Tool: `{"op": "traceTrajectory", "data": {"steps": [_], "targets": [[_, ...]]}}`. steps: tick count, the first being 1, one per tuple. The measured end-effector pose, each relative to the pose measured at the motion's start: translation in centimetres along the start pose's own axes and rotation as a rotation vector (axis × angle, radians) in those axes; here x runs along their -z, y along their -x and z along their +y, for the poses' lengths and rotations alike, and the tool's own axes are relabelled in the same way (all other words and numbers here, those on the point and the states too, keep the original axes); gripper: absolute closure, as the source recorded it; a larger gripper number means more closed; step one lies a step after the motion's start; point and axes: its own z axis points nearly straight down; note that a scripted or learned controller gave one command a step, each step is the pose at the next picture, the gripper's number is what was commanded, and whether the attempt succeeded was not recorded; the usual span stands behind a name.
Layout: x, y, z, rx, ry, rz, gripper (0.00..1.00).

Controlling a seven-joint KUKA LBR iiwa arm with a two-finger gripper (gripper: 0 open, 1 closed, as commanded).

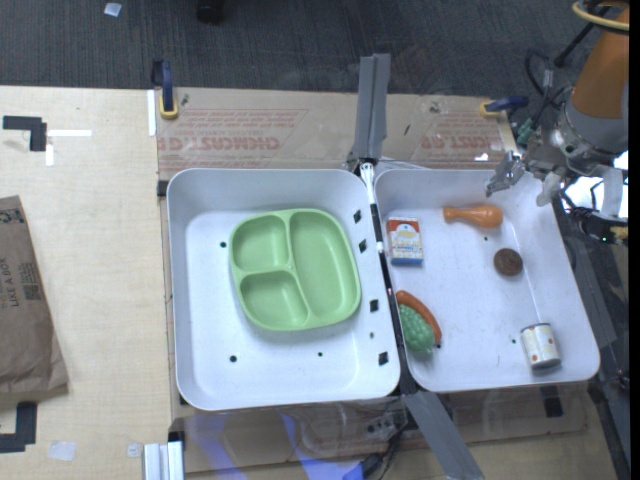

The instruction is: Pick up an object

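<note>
Nearest the camera, a small can (540, 346) lies in the right bin's (470, 363) front right corner. Left of it, a green toy (416, 330) and an orange carrot (420, 310) rest against the divider. A brown ball (508, 261) sits mid-bin, a small box (405, 240) lies near the divider, and an orange gourd (474, 215) lies toward the back. The left bin (200, 358) holds a green divided plate (295, 267). The gripper (527, 180) hovers over the right bin's back right corner, near the gourd; its jaws appear released, grasping nothing.

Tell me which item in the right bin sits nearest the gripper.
The orange drumstick-shaped toy, just below-left of the gripper. The box, brown ball and can lie farther off.
</note>
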Motion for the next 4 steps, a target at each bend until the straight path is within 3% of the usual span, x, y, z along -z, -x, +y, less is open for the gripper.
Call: {"op": "traceTrajectory", "data": {"steps": [1,2,3,4], "targets": [[-2.7,0.9,0.2,0.015,0.0,0.0,0.0],[-2.0,0.6,0.2,0.128,0.001,0.0,0.0],[-0.5,0.9,0.2,0.148,0.003,-0.001,0.0],[-2.3,0.6,0.2,0.169,0.001,0.0,0.0]]}}
